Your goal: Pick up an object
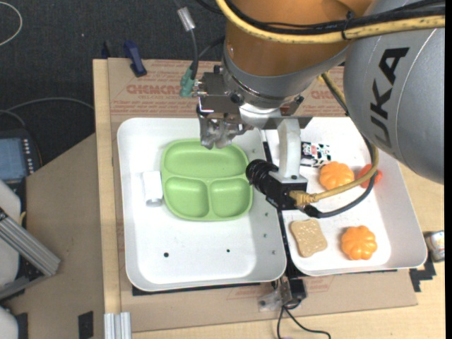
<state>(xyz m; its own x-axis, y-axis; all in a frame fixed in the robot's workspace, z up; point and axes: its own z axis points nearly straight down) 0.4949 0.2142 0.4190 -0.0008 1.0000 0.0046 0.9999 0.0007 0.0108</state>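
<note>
Single fixed camera above bench, tilted down. Both white bins in frame: left bin whole, right bin partly behind arm. Arm entering from right, close under lens, looming large across upper frame.

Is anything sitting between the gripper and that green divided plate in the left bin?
Nothing visible is in the way. The gripper is right at the far rim of the green plate. The small white block lies beside the plate's left edge, away from the gripper.
</note>
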